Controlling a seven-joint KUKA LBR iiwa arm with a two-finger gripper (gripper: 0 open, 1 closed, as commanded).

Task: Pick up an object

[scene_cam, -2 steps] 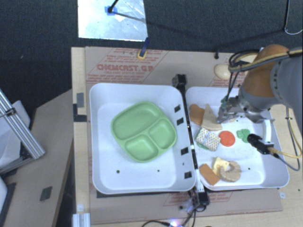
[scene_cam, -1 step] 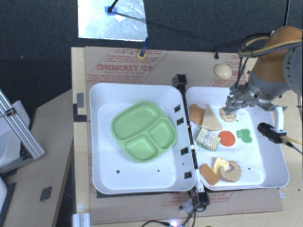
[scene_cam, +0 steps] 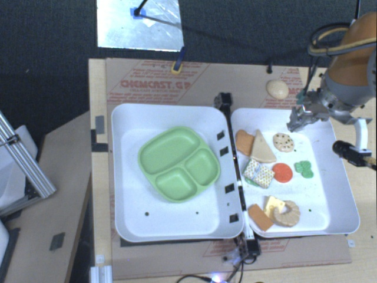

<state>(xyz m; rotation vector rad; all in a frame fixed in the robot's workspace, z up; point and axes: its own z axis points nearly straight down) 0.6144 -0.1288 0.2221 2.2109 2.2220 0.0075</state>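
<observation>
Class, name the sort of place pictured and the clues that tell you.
Likely a robotics lab test bench: a grey arm reaches over two white bins, one holding a green divided plate, the other toy food.

We see two white bins: the left bin (scene_cam: 126, 158) holds a pale green divided plate (scene_cam: 179, 164), and the right bin (scene_cam: 339, 199) holds the toy foods. Among them we note a tan cookie with dark chips (scene_cam: 283, 142), a beige wedge (scene_cam: 263, 148) beside an orange-brown slice (scene_cam: 244, 141), a red disc (scene_cam: 283, 173), a bright green leafy piece (scene_cam: 304, 169), and a block patterned in white, blue and yellow (scene_cam: 259, 173). Lower down we find a yellow piece (scene_cam: 272, 204), a tan ring (scene_cam: 287, 213) and another orange-brown slice (scene_cam: 260, 217). A cream egg-shaped thing (scene_cam: 277, 89) lies on brown cardboard with red lettering (scene_cam: 154, 84). The arm's band is orange (scene_cam: 355, 55).
</observation>
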